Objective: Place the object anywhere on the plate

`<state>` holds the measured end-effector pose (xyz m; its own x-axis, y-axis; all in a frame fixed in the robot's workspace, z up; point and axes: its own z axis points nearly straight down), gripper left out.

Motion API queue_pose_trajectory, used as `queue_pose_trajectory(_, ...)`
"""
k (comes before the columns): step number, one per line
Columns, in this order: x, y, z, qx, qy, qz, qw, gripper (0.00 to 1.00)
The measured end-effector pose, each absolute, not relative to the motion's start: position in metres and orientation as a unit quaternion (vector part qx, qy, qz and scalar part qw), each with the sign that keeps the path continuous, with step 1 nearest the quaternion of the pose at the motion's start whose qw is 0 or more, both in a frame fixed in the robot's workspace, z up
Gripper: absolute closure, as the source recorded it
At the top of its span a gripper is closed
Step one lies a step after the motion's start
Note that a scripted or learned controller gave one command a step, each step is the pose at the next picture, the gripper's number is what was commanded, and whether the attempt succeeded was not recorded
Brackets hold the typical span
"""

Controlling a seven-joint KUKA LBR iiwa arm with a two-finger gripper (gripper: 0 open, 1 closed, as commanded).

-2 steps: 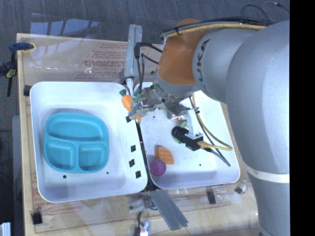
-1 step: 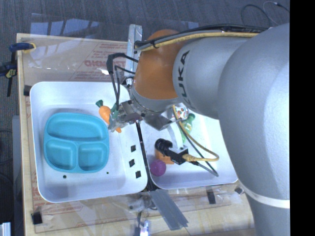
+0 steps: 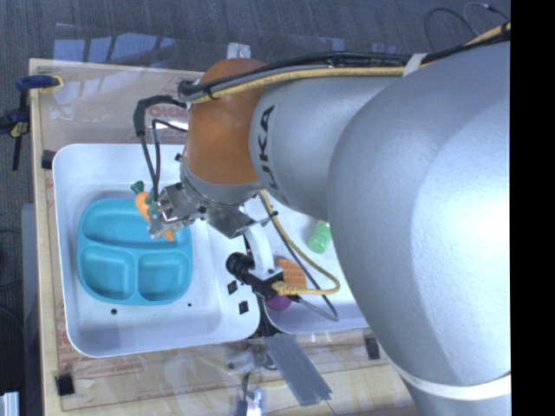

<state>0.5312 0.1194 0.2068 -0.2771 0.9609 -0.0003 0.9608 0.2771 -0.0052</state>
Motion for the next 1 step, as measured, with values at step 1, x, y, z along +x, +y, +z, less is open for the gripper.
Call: queue_pose_trajectory(1, 0.5313, 0.1191, 0.2069, -0.602, -0.799, 0.002, 0.001, 0.0)
